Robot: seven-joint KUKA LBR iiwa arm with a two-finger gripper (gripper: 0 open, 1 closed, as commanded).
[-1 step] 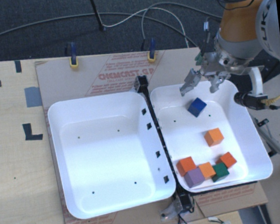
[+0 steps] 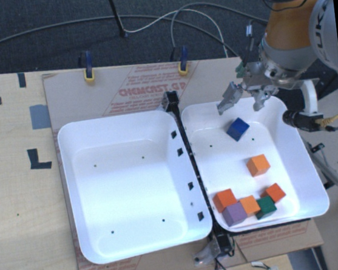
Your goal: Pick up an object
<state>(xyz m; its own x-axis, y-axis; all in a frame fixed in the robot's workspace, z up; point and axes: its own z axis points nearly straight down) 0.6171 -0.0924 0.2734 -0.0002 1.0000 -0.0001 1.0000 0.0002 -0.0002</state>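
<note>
Gripper (image 2: pixel 242 99) hung over far edge of right bin (image 2: pixel 299 146), fingers spread apart, nothing between them. Blue cube (image 2: pixel 238 129) lay just below gripper, apart from fingers. Orange cube (image 2: pixel 258 165) sat alone mid-bin. Cluster at near edge: orange-red cube (image 2: pixel 224 199), purple cube (image 2: pixel 234 214), orange block (image 2: pixel 250 204), green block (image 2: pixel 266 206), red-orange cube (image 2: pixel 275 192), packed close. Left bin (image 2: pixel 76 173) stood beside right bin, black clips (image 2: pixel 187 159) along shared rim.

Your arm (image 2: pixel 301 17) comes in from the right, orange band uppermost, wrist bent downward. Gripper (image 2: pixel 242 99) hangs low, its two fingers (image 2: pixel 228 100) spread apart, nothing held between them.
</note>
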